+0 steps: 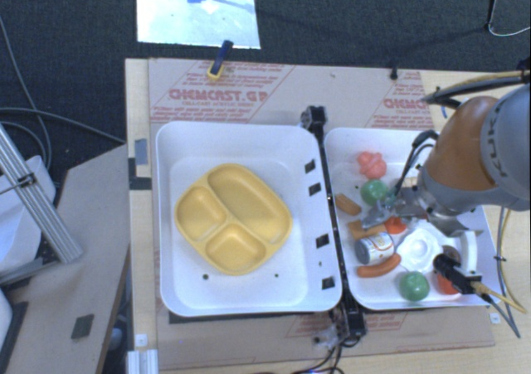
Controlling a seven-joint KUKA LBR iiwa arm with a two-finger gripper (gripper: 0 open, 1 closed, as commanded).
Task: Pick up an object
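Grey arm (506, 144) with a rounded orange band (456, 148); black cable (412, 157) along the wrist.

Bench (249, 99) – left bin (178, 198), right bin (344, 144), side by side

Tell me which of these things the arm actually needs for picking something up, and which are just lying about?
Part of the job:
gripper
right bin
pink toy
green ball
sausage
small can

Just lying about:
left bin
yellow divided tray
blue-and-yellow tool
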